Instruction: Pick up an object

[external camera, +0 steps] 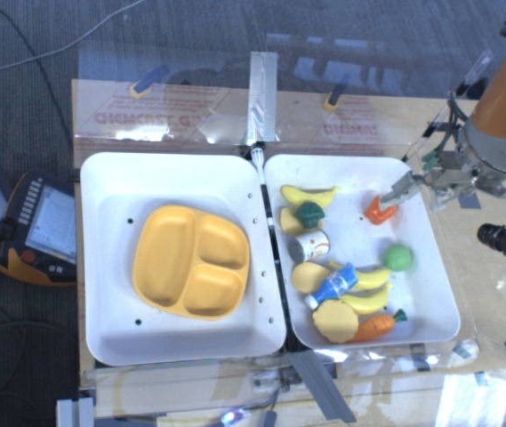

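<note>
Camera view, L bin (101, 238) w/ yellow tray (192, 261), R bin (435, 283) w/ toy food (346, 296)

Divided plate (192, 261) in the left bin (101, 265), toy fruit heap (337, 274) in the right bin (439, 292), ball (398, 257) right of it, perhaps a pepper (380, 210) behind.

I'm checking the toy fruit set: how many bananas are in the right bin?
2. One banana lies at the far end of the right bin, beside a dark green toy. The other banana lies near the front, under the blue bottle. More could be hidden in that pile.
</note>
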Tool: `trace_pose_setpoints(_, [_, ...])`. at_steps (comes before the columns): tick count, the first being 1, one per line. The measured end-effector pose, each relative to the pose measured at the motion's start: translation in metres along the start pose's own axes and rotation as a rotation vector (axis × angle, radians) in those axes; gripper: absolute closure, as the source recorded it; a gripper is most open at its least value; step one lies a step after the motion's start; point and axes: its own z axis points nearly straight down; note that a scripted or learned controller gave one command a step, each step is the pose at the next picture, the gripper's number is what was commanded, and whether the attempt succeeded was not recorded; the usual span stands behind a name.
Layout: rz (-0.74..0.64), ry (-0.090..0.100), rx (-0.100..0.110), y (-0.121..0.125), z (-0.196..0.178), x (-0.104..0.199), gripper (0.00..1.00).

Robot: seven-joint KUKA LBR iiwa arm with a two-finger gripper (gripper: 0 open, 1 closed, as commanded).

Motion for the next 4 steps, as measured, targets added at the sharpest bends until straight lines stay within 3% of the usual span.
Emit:
trace_pose_setpoints(1, [0.154,0.0,0.001,0.053,0.084,0.073,0.0])
trace_pose_setpoints(2, [0.139,-0.004,-0.017,0.031,0.137,0.099,0.0])
trace_pose_setpoints(3, [0.054,-0.003,-0.014,-0.034,0.139,0.082,0.0])
trace_pose_setpoints(4, [0.106,-0.005,-0.022,-0.071,0.138,0.094,0.0])
